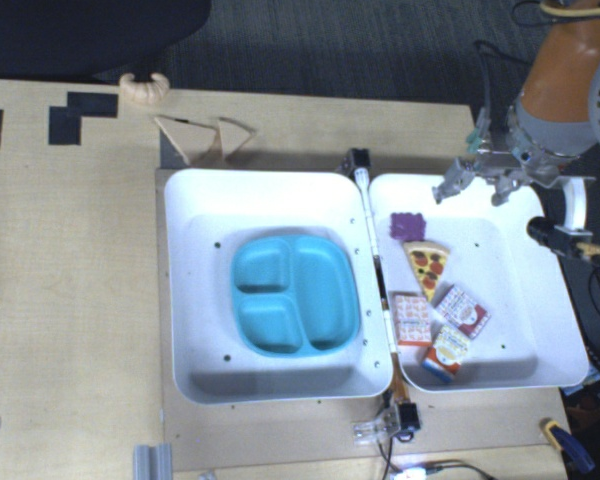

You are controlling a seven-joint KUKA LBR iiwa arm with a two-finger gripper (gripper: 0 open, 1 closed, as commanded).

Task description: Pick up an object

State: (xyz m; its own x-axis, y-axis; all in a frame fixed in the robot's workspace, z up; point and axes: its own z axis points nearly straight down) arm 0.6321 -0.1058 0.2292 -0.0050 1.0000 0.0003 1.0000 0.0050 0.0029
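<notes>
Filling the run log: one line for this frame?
arm: over right bin far edge | gripper: open, holding nothing | items: pizza toy, purple block, unmoved | left bin: blue tray

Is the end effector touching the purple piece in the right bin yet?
Apart. The camera view shows the end effector open over the right bin's far rim, with bare white bin floor between it and the purple piece.

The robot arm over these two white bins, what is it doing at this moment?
The gripper hangs open above the far edge of the right bin, holding nothing. Below it lie a purple piece, a pizza slice toy and some small packets. The left bin holds a blue divided tray.
</notes>
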